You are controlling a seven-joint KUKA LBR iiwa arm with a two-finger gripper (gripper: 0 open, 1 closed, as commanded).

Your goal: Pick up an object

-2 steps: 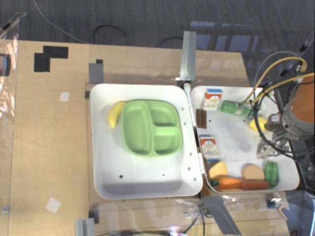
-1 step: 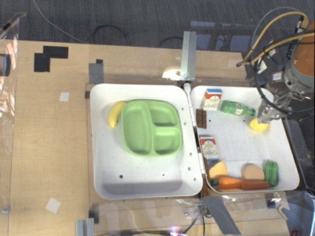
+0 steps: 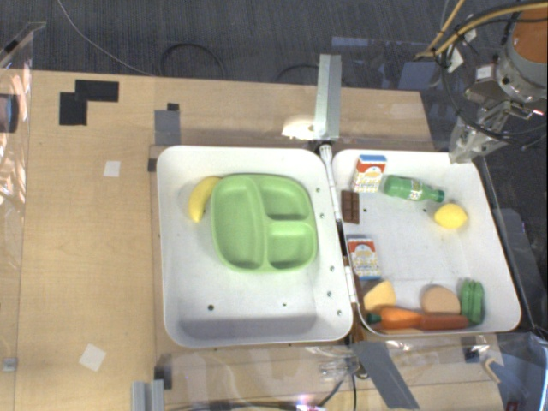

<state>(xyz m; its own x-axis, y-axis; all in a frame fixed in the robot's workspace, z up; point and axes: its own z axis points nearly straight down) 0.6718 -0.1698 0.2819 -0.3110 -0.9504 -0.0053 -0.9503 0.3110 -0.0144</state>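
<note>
Orange carrot point(image 3: 401, 318): nearest the front wall of the right bin point(image 3: 505, 255), lying flat, touching a red sausage-like piece point(image 3: 443, 321) and hemmed by a yellow wedge point(image 3: 379, 295), a tan bun point(image 3: 440, 299) and a green pepper point(image 3: 471, 300); too crowded for a clean pinch, I'd say.
Small cartons: one point(image 3: 365, 258) near the dividing wall, another point(image 3: 369, 174) at the far corner; flat, awkward to straddle.
Lemon point(image 3: 450, 217): alone on bare white floor, well apart from its neighbours; I'd go for this one, dropping straight down and centred.
Green bottle point(image 3: 413, 189): just beyond the lemon, lying on its side; grip across its width.
Left bin point(image 3: 171, 255): green divided plate point(image 3: 261, 221) with a banana point(image 3: 202, 197) against its edge.
Gripper point(image 3: 471, 140): hangs past the right bin's far corner, holding nothing; whether it is open, I cannot tell.
</note>
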